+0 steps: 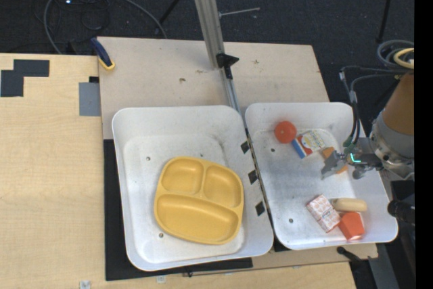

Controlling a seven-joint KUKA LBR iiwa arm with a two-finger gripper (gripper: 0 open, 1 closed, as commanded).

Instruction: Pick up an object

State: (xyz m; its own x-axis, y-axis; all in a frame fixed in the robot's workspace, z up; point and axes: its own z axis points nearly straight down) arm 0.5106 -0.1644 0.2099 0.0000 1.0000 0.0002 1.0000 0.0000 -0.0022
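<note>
The arm (399, 122) is running off the frame at three o'clock, so nothing past its orange band is showing. The gripper (338, 166) is looking small and blurry over the right bin (270, 213); I am not making out how its fingers are standing. It is covering part of the white packet (316, 140) at twelve o'clock in that bin, whose print is staying too small to read. The pattern on the small pink box (323, 211) at five o'clock is blurring too.
</note>
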